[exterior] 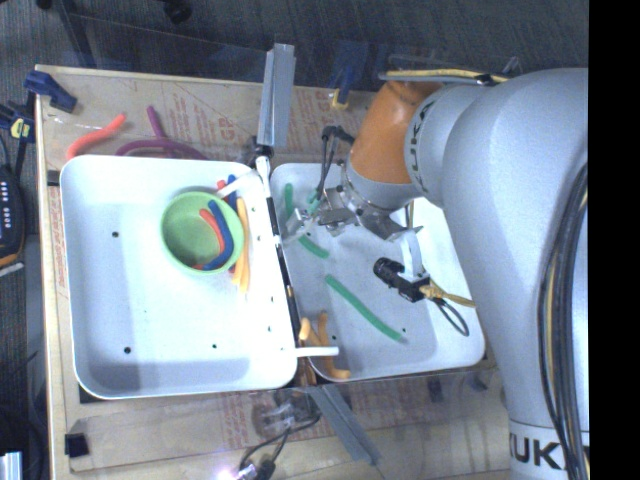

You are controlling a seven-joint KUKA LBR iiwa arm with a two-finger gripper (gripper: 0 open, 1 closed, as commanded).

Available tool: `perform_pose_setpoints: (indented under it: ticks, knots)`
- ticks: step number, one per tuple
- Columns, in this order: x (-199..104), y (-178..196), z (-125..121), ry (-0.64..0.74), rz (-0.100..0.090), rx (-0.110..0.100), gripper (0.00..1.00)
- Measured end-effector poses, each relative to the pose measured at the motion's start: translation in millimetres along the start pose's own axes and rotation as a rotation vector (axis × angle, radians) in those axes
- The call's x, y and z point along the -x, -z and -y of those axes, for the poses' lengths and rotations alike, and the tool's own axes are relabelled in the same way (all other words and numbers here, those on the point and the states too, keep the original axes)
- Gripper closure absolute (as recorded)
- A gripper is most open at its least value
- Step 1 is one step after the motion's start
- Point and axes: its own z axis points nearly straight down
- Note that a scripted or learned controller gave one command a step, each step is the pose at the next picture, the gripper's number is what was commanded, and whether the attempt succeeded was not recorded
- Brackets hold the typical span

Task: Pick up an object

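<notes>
The grey arm's two-finger gripper [303, 222] hung over the upper left corner of the right shallow white bin [432, 342], its grip impossible to tell. A long green flexible strip [365, 310] lay nearby, mid-bin.

bulky grey arm [505, 218], orange band [385, 143] above wrist, kuka lettering [545, 455], metallic gripper [308, 218].

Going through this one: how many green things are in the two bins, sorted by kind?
Green bowl: 1, in the left bin
Green strips: 3, all in the right bin: a long one, a short one, and one by the dividing wall
Total: 4
</notes>
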Motion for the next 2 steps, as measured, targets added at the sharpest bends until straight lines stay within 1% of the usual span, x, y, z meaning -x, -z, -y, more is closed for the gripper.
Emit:
perform_pose_setpoints:
  ticks: [1, 2]
  knots:
    - [-0.1, 10.1, -0.8, 0.003, 0.001, 0.003, 1.0]
    - [-0.1, 10.1, -0.8, 0.003, 0.002, 0.003, 0.0]
